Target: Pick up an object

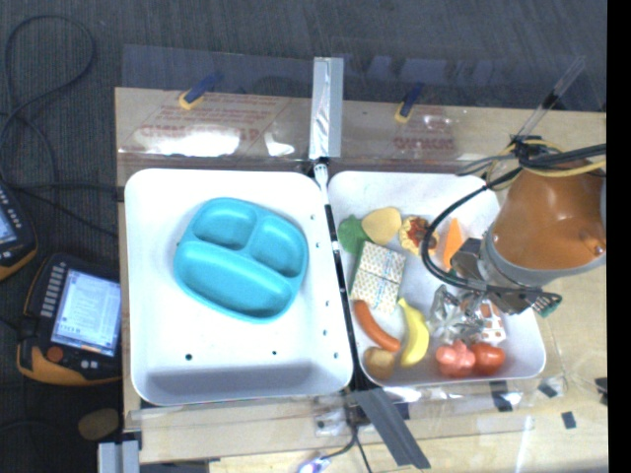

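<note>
Tool (461,315) lowered into right bin (434,187) at 4 o'clock, above tomatoes (467,359); finger state cannot be told. Banana (415,331), sausage (377,324) and cracker (379,271) lie toward 9 o'clock. Left bin (158,363) holds blue tray (241,256).

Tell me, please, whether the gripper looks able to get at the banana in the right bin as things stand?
Probably yes: the banana lies uncovered on top, just left of the gripper, though the hot dog and tomatoes crowd its sides.
</note>
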